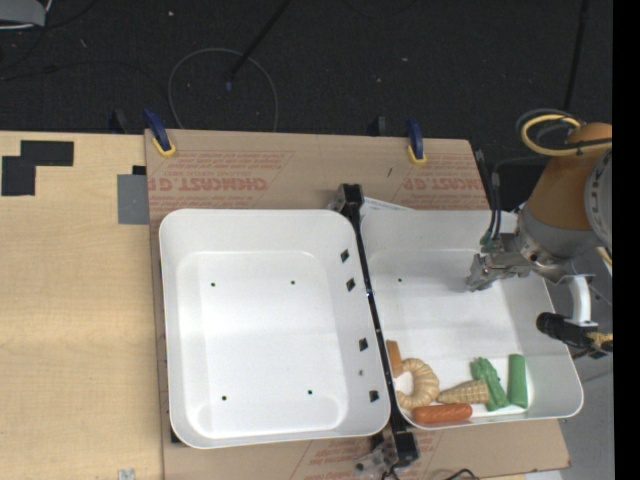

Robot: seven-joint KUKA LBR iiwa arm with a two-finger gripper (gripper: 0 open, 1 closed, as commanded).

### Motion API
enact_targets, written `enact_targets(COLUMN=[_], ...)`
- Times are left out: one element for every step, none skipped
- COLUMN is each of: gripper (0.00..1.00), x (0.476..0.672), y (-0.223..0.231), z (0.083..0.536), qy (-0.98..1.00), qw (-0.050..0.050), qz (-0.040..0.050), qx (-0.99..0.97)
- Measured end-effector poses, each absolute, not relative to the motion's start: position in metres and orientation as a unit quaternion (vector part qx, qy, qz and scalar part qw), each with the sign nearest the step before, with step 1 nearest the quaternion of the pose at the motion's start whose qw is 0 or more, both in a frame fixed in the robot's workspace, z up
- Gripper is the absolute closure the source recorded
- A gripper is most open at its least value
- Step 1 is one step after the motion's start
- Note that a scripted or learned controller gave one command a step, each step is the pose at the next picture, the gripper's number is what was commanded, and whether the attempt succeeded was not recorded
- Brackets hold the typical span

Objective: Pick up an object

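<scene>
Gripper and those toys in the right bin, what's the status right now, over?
Gripper low over right bin, nothing seen in it. Toys untouched at near edge: croissant, green pieces, red piece. Nothing in the way.

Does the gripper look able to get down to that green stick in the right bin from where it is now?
Probably yes. The gripper sits above bare floor of the right bin, and the green stick lies uncovered near the front wall, with nothing between them.

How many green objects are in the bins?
2, side by side in the right bin's near right corner: a green ridged piece and a green stick to its right.
</scene>
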State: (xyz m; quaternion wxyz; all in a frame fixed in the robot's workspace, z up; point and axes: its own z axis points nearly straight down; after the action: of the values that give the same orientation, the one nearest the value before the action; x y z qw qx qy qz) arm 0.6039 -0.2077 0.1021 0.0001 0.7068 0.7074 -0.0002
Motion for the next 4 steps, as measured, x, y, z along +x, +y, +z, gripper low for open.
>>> enact_targets(gripper=[1.0, 1.0, 1.0, 1.0], x=[0.614, 0.624, 0.624, 0.611], y=[-0.207, -0.205, -0.206, -0.15], z=[0.159, 0.208, 0.224, 0.216], qy=[0.707, 0.707, 0.707, 0.708], qw=[0.002, 0.002, 0.001, 0.0], qz=[0.001, 0.0008, 0.0002, 0.0002], qx=[0.707, 0.707, 0.707, 0.706])
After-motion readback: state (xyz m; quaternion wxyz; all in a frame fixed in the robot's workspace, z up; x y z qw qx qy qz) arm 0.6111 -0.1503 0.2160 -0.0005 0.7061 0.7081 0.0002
